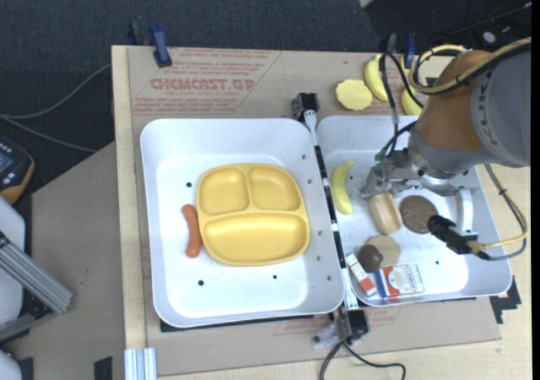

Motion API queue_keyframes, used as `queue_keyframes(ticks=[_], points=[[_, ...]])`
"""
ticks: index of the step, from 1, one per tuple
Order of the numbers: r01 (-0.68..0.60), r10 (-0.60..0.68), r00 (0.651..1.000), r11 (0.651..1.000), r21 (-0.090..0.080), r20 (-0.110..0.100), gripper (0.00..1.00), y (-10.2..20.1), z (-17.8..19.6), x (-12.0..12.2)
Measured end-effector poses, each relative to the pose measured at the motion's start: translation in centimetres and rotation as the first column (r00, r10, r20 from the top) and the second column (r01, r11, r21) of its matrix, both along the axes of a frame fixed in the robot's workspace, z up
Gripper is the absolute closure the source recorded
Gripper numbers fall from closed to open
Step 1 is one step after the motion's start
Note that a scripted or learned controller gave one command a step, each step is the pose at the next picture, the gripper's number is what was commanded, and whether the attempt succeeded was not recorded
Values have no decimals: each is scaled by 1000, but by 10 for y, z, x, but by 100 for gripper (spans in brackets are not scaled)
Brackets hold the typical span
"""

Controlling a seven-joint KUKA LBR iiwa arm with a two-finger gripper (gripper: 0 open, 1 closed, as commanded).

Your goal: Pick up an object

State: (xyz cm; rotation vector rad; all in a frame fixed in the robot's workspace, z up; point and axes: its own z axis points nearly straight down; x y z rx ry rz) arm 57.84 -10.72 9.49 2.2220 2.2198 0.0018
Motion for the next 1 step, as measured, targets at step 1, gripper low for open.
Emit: queue_keyframes(ticks=[1], points=[[-11,11,1000,1000,2,13,100,82,97,50]])
